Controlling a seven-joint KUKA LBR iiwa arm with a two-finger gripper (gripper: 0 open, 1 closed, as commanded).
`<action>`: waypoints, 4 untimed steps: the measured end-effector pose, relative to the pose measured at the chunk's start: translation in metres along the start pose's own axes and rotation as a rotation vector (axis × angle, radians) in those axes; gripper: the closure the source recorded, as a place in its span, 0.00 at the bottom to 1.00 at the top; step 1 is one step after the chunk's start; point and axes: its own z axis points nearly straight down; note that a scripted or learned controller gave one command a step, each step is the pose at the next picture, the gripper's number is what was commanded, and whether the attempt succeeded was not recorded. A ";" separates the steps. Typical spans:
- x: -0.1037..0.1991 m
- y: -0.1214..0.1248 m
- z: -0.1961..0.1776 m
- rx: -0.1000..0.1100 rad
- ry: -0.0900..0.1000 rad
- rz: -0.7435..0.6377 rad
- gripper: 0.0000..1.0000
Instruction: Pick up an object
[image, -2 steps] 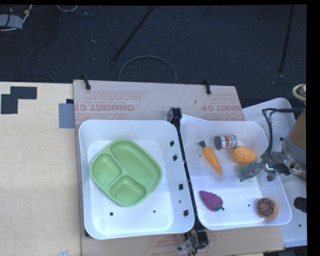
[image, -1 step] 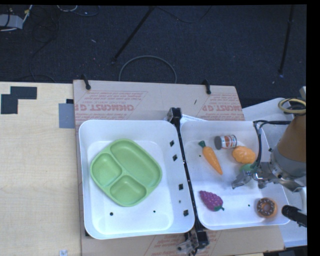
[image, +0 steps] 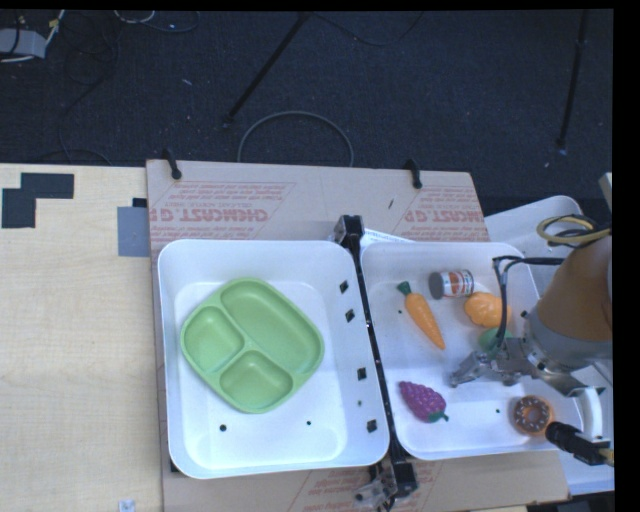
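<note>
a: where did the camera sit?

b: there was 1 camera, fixed above the bench, and it looked down at a slant. the far edge of the cardboard sheet lay toward the top, with dark floor and cables beyond it.

a: how near was it?

b: far enough back to take in both bins whole. the left bin sat near the middle of the frame, and the right bin ran close to the right side. a pale tabletop filled the left.

a: and the arm?

b: it entered from the right edge, cut off there.
</note>
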 end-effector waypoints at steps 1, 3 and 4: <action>-0.001 0.001 -0.012 -0.001 0.000 0.003 1.00; 0.004 -0.002 -0.117 -0.004 -0.001 -0.002 1.00; 0.003 -0.001 -0.156 -0.004 -0.002 -0.003 1.00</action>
